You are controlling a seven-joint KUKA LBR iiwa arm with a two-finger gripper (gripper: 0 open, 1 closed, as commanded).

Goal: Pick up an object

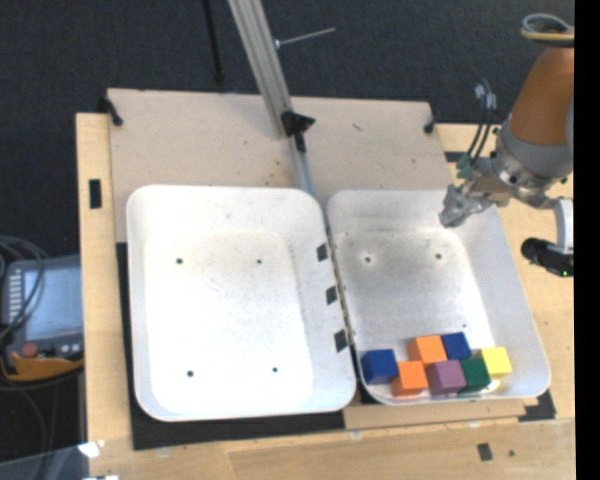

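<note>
Camera view: end effector (458,211) over right bin (500,268) far edge, can't tell its state, cubes (435,363) clustered at near edge well apart from it; look light, rigid, so grab the yellow cube (496,360) by opposite flat faces.

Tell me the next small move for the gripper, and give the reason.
Probably swing the gripper toward the near end of the right bin and stop above the cluster of blocks. It hangs over the bin's far right corner, well apart from the blocks, which are all packed tight along the near wall, so nothing lies under it to pick.
</note>
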